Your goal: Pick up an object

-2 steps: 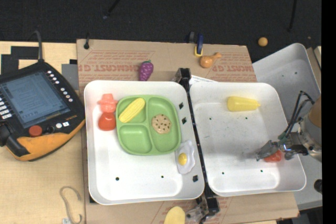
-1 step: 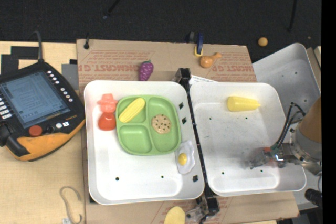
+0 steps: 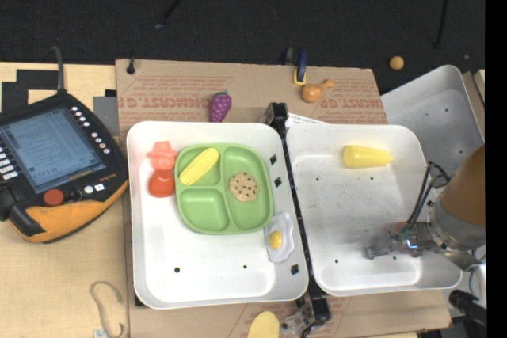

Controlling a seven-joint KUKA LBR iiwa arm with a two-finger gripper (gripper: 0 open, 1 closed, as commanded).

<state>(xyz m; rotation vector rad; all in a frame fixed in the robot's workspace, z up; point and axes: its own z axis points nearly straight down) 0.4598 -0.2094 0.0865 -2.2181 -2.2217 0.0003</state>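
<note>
My gripper (image 3: pixel 386 248) hangs low over the right bin (image 3: pixel 333 265), near its front right corner, with bare bin floor under it. A yellow toy (image 3: pixel 366 157) lies at the back of that bin, well away from the gripper. In the left bin (image 3: pixel 198 281) a green divided plate (image 3: pixel 207 216) carries a yellow corn cob (image 3: pixel 197 165) and a cookie (image 3: pixel 243 187). A red-orange toy (image 3: pixel 162 169) stands left of the plate. A fried egg toy (image 3: pixel 276 238) rests by the bin's right wall.
On the cardboard behind the bins lie purple grapes (image 3: pixel 220 105), an orange pear-like toy (image 3: pixel 314 90) and a clamp (image 3: pixel 300 69). A teach pendant (image 3: pixel 55 162) sits at the left. A yellow lemon-like toy (image 3: pixel 264 324) lies in front of the bins.
</note>
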